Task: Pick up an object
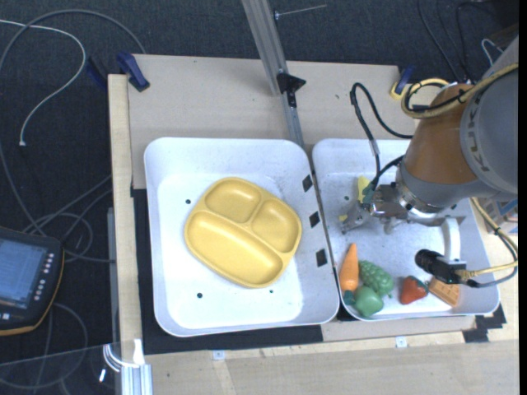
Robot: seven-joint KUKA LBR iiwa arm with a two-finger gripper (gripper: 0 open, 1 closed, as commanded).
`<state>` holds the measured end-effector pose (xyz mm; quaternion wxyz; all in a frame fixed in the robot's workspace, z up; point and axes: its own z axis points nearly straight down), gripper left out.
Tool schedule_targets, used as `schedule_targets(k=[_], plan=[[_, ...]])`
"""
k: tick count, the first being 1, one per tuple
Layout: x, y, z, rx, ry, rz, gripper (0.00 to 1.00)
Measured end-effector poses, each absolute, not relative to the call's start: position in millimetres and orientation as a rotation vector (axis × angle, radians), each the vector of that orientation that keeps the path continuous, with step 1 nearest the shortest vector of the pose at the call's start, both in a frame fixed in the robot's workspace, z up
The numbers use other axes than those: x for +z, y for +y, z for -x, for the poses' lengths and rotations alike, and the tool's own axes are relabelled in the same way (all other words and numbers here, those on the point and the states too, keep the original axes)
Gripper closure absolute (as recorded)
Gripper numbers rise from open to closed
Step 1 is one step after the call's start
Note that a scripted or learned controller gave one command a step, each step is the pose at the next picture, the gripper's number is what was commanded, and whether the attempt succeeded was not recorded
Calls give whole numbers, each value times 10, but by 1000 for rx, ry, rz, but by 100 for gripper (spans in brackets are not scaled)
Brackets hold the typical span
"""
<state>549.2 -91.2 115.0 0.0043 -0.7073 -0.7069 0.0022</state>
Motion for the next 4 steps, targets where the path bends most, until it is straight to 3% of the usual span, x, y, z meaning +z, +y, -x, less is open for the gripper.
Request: schedule_targets(k=[1,2,4], plan=[[908,-904,-5483,5,-2217,2217,0],[1035,-899,-5498,-2,-2220,2219,100],[2024,-931,-5574,-8,-2228,2224,100]])
